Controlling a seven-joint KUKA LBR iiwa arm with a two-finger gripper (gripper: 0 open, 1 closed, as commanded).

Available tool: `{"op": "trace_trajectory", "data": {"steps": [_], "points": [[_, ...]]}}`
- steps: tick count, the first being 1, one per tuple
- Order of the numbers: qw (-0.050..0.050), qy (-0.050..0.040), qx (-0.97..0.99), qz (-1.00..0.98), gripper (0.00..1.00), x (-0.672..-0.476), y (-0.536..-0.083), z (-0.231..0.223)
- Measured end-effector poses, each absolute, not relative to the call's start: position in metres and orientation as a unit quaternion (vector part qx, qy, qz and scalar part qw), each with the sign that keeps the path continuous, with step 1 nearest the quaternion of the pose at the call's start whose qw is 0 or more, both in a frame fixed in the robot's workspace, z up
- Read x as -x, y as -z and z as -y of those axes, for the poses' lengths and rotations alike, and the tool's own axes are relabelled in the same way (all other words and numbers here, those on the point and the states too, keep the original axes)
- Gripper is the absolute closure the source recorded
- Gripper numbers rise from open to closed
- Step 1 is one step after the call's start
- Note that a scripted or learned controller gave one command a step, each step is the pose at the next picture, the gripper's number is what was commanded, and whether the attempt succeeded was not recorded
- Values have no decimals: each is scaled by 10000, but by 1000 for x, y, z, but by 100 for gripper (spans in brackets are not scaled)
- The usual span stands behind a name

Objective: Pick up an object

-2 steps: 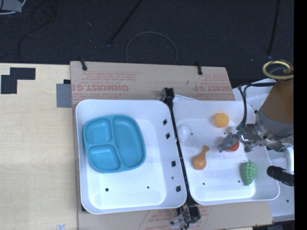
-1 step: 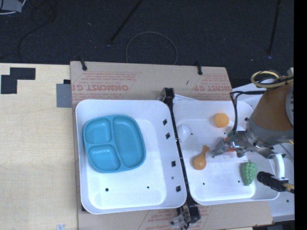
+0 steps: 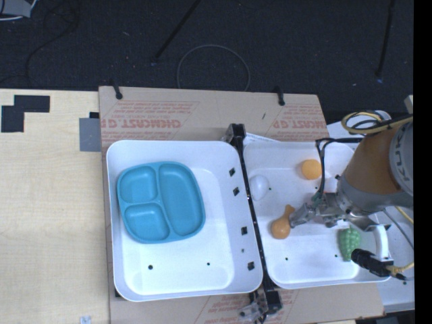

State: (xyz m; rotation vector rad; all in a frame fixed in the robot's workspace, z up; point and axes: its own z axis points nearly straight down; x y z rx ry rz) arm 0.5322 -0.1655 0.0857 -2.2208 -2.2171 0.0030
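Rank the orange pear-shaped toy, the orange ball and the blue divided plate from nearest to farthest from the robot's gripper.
1. Orange pear-shaped toy, right beside the gripper, right bin.
2. Orange ball, farther back in the right bin.
3. Blue divided plate, in the left bin.

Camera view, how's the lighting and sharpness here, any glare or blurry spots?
Camera view: lighting is even and soft; the right bin is washed out enough that a pale rounded object nearly vanishes against it; the blue divided plate reads clearly; the gripper beside the orange pear-shaped object looks soft, its detail indistinct; the floor above is dark.
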Motion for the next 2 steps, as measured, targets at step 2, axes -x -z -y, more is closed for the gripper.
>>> {"op": "trace_trajectory", "data": {"steps": [2], "points": [[-5, 6, 7065, 7077, 100, -530, -152, 158]]}}
